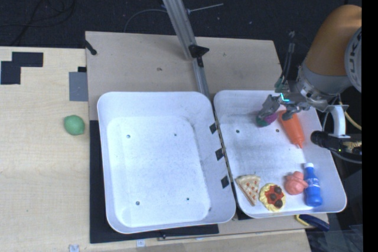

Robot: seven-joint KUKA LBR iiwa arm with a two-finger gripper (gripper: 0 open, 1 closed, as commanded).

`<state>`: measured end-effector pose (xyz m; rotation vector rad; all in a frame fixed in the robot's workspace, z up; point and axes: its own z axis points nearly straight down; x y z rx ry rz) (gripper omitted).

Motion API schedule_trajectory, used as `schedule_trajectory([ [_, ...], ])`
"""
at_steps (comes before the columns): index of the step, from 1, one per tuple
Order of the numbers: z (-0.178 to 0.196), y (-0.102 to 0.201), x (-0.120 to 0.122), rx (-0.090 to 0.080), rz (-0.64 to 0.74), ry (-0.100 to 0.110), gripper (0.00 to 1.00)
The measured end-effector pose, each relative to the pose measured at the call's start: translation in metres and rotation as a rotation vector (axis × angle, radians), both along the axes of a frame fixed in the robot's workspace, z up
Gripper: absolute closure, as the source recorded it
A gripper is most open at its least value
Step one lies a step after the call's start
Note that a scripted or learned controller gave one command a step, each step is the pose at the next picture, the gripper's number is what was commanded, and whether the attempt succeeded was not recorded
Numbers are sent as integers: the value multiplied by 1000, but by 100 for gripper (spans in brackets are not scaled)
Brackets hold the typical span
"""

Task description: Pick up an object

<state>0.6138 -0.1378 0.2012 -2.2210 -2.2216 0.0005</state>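
1. The gripper (277,108) is low in the right bin (260,144), with a purple-green object (264,120) at its fingertips; the grip itself cannot be made out.
2. An orange carrot (293,130) lies just beside the jaws.
3. The wrist hides the fingers' upper parts.

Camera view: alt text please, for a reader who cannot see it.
The arm's hand is low over the far part of the right bin, by a small green-and-purple object and an orange carrot. Near that bin's front lie a pizza slice, a round pizza toy, a pink lump and a blue bottle. A green ball sits on the bench left of the left bin.
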Motion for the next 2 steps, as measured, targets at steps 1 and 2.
schedule_trajectory([
  [1,0,0,0,0,0,0,0],
  [2,-45,-5,-3,1,0,4,0],
])
